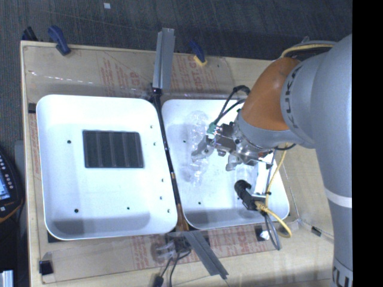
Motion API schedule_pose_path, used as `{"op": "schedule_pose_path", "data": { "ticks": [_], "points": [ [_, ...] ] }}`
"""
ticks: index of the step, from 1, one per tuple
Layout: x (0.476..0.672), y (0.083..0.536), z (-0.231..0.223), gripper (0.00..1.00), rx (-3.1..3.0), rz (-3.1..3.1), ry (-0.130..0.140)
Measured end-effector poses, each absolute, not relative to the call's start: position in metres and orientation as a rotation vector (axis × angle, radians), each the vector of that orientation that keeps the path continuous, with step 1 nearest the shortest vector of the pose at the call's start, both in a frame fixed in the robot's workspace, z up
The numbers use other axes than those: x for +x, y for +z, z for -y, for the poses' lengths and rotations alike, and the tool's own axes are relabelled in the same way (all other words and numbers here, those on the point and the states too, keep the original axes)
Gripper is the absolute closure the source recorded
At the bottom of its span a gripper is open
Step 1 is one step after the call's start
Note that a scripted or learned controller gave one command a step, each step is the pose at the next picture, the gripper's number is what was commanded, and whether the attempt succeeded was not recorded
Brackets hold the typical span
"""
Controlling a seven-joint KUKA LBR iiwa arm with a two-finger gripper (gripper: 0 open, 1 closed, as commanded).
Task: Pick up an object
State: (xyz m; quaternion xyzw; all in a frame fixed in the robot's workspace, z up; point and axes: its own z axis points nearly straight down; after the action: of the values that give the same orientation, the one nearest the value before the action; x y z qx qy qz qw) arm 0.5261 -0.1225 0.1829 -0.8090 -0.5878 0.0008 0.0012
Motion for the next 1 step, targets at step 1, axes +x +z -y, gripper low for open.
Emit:
{"op": "schedule_pose_path", "data": {
  "ticks": [1],
  "points": [
    [0.5304, 0.2172, 0.1972, 0.00, -2.640, 1.698, 0.003]
  ]
}}
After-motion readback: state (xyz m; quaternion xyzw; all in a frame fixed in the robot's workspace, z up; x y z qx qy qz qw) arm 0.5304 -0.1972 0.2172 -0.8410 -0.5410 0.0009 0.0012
